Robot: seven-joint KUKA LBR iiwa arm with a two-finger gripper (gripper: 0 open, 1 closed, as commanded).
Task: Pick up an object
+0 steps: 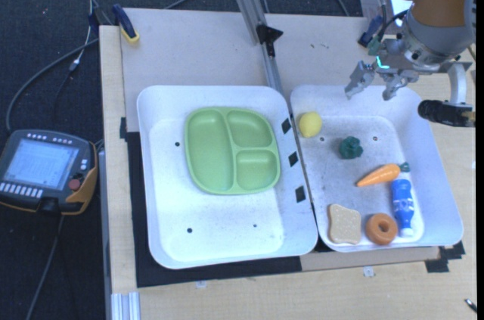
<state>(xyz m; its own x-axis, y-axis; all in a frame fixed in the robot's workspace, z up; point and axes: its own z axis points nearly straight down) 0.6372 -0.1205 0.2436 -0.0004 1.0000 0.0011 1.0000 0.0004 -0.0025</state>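
yellow ball [308, 123], green broccoli [349, 147], carrot [378, 175], bottle [402, 203], toast [345, 224], doughnut [381, 228] lie in right bin [437, 160].

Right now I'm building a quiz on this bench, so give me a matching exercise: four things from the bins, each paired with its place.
Things:
1. green divided plate
2. yellow ball
3. slice of toast
4. blue bottle

Places:
A. right bin, near edge, beside the brown doughnut
B. left bin
C. right bin, far left corner
D. right bin, just below the orange carrot

Pairs: 1-B, 2-C, 3-A, 4-D
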